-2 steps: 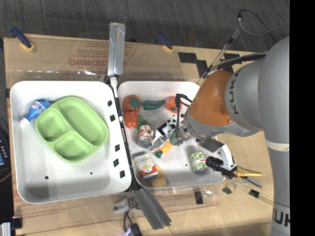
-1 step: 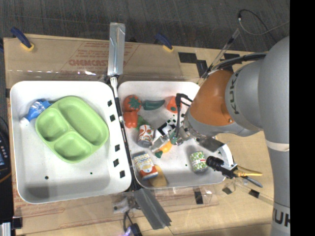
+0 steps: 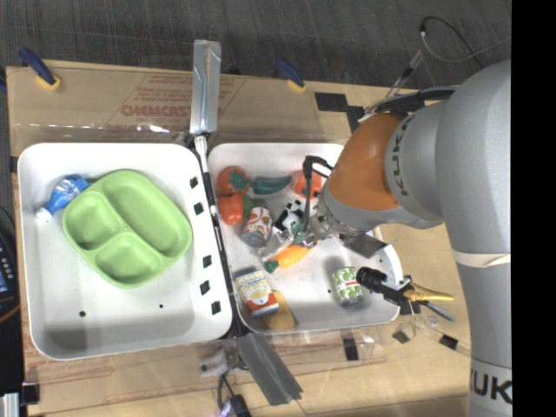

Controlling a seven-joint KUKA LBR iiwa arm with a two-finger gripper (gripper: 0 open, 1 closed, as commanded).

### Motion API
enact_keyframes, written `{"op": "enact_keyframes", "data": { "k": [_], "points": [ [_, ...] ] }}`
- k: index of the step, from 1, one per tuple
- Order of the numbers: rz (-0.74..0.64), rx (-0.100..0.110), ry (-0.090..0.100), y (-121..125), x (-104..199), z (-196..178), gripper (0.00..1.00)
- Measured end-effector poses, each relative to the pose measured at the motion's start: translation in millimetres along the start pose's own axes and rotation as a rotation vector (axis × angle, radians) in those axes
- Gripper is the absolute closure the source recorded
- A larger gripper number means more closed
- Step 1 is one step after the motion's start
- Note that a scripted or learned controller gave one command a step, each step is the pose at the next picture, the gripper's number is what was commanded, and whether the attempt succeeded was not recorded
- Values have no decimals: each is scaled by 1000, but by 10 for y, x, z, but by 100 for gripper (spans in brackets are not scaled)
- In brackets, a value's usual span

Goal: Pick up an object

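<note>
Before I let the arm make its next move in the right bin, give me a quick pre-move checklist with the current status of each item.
1. Gripper is over the right bin: ok.
2. A target lies nearby: ok, the carrot toy sits just below the gripper.
3. Object secured in the gripper: cannot tell, the wrist hides it.
4. Room around the target: not ok, the small can and the black-and-white toy crowd it.
5. Left bin out of the arm's way: ok, the green divided plate lies well clear.
</note>
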State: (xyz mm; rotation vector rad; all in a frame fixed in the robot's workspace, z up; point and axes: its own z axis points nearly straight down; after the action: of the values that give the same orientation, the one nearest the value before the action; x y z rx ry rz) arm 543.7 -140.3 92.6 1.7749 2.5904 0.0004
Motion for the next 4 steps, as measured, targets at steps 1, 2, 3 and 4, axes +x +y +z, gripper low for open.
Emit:
{"op": "enact_keyframes", "data": {
  "k": [1, 2, 3, 4],
  "points": [
    [-4, 1, 1, 0, 2, -95, 100],
    [-4, 2, 1, 0, 2, -94, 0],
    [-152, 1, 1, 188, 67, -817, 0],
    [-236, -7, -4, -205, 437, -54, 0]
  ]
}}
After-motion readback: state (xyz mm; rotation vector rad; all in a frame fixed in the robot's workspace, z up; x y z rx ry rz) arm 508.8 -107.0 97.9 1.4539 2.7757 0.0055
